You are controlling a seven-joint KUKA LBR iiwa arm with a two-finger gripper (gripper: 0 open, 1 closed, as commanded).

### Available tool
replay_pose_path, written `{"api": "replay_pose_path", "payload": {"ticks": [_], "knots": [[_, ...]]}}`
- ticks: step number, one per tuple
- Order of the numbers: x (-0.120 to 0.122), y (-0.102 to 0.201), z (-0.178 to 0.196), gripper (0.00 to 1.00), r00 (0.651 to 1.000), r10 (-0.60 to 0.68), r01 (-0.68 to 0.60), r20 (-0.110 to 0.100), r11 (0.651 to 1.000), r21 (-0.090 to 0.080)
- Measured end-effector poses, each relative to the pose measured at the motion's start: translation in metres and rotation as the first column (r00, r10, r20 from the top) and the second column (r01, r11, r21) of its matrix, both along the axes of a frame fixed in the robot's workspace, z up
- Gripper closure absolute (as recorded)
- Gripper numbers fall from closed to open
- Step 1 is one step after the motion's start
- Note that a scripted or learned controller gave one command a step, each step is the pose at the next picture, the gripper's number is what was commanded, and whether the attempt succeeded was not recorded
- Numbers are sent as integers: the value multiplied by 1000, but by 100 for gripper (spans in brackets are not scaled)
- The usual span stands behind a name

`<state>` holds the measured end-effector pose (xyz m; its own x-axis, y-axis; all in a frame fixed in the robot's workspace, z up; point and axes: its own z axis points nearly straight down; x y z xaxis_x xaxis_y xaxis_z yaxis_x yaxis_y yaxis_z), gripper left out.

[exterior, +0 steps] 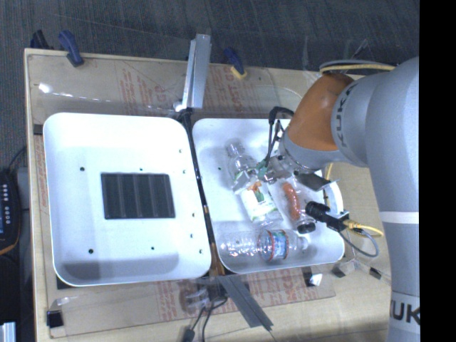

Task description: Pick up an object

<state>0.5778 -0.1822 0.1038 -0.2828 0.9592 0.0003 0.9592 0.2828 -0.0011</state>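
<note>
Several objects (bottles mostly) in right bin (214,148), gripper (258,171) among them.

The thick grey cylindrical KUKA arm (388,141) carries a glossy orange band (318,116) above its wrist, black cables, and dark lettering near its base.

White letters "KU" are showing on the grey arm (399,191) at the view's lower right, and part of "KUKA" is running along it beside the orange band. Red print on the bench (142,84) is too small to read.
</note>
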Motion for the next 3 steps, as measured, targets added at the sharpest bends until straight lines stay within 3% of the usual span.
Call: {"api": "replay_pose_path", "payload": {"ticks": [1, 2, 3], "knots": [[-22, -14, 45, 100, 984, -181, 181, 4, 984, -2], [5, 22, -4, 100, 980, -198, 198, -2, 980, 0], [39, 29, 113, 100, 999, -34, 34, 0, 999, 0]]}}
